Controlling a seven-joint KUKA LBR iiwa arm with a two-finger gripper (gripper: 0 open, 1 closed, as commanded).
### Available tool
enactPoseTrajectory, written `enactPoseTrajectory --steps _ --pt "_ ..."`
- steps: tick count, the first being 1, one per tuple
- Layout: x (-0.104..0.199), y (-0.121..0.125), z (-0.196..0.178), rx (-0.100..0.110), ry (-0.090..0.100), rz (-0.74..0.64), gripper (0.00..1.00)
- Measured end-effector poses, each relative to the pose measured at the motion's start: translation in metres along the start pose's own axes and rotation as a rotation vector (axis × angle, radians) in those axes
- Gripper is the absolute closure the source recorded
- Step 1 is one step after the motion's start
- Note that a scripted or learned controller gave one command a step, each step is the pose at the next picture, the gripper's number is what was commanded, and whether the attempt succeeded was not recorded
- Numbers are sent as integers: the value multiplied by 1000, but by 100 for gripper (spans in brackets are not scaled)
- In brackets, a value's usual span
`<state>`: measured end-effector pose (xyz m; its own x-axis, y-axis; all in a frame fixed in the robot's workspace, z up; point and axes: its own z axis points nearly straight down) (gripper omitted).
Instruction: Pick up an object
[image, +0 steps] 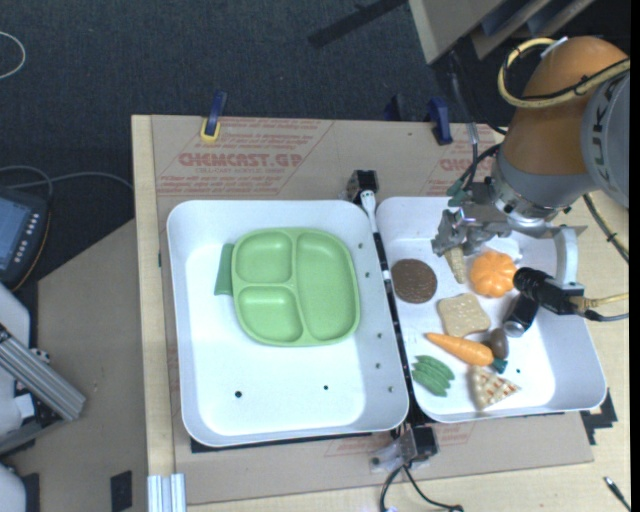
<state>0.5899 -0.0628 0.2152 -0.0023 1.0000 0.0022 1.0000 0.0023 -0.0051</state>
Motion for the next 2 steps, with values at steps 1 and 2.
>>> enactPoseTrajectory --steps 1,2 --pt "26 -35 -15 -1 0 -1 100" --pt "36 -43 1 -1 -1 2 100"
